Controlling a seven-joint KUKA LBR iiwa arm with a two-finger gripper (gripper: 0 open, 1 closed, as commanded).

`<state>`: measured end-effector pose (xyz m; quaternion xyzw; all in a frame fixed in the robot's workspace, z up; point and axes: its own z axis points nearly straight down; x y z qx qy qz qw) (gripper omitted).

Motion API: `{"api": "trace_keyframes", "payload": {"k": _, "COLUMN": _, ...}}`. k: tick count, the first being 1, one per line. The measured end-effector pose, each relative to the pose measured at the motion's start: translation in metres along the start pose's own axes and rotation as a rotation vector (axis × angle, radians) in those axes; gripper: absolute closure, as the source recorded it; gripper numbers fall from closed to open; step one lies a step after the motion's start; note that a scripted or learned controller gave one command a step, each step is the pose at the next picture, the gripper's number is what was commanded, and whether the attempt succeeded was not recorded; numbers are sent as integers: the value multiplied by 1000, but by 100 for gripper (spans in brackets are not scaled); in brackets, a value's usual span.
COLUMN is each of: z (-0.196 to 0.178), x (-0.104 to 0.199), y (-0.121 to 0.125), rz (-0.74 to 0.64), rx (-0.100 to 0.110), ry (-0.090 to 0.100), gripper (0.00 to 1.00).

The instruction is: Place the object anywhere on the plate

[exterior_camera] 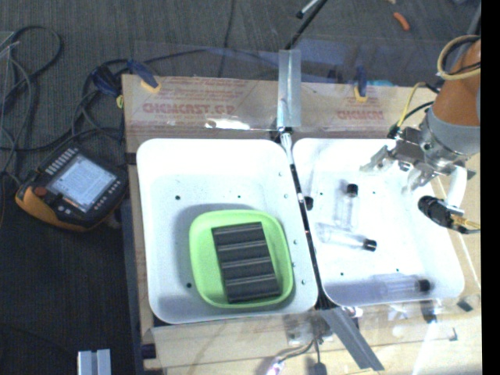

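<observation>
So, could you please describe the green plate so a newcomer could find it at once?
Look in the left white bin. The green plate lies in its near half, a rounded square bearing a dark ribbed block; it is the bins' sole green item.

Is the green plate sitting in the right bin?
No, the green plate lies in the left bin; the right bin holds clear vials.

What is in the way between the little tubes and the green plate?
The two bins' raised rims run between the tubes in the right bin and the plate in the left. A dark ridged block already covers most of the plate. The gripper sits above the right bin's far corner.
</observation>
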<state>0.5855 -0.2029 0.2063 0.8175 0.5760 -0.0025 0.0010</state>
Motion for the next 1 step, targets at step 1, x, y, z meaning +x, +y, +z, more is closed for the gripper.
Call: {"api": "trace_keyframes", "payload": {"k": 1, "z": -3, "x": -6, "y": -41, "rz": 48, "rx": 1, "ry": 2, "gripper": 0}}
